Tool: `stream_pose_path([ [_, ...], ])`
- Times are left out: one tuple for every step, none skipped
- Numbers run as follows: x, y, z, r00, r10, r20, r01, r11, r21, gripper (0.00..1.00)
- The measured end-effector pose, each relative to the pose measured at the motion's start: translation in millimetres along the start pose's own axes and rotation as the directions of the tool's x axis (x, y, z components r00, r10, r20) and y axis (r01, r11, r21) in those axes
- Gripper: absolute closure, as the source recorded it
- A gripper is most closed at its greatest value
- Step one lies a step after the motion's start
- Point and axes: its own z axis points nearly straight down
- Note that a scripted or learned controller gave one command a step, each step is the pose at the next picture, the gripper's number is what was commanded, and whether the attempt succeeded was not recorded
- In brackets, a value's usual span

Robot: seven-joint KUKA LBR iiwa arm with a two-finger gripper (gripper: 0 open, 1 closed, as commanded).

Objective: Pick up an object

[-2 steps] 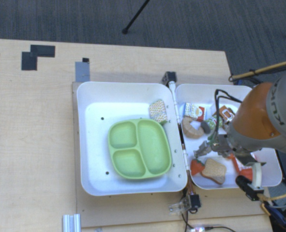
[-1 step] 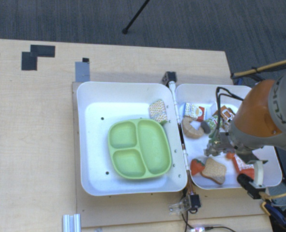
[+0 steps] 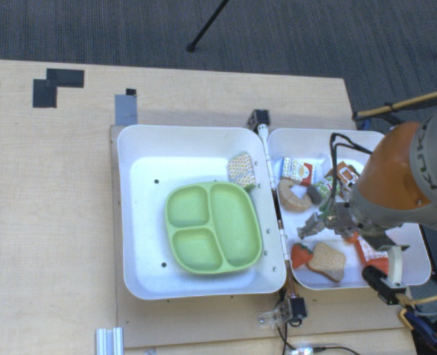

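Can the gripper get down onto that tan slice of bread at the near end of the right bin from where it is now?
Probably yes. The gripper hangs just above the tan bread slice, nothing lies on it, though a red piece touches its left edge.

glossy green plastic tray [image 3: 214, 228], smooth white bins [image 3: 140, 220]

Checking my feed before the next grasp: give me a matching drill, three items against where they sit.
Things:
1. green divided plate
2. slice of bread
3. patterned small item

Places:
A. right bin, near its front edge
B. middle of the left bin
C. left bin, back right corner

Pairs: 1-B, 2-A, 3-C
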Motion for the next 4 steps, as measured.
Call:
stream_pose_path([
  [2.8,-4.5,21.9,1.0,0.005,0.001,-0.005,1.0,0.01,0.0],
  [3.2,-2.1,10.5,1.0,0.002,0.001,-0.002,1.0,0.005,1.0],
  [3.2,-2.2,10.6,1.0,0.003,0.001,-0.003,1.0,0.005,0.0],
  [4.0,-0.7,0.2,1.0,-0.001,0.0,0.001,1.0,0.002,1.0],
])
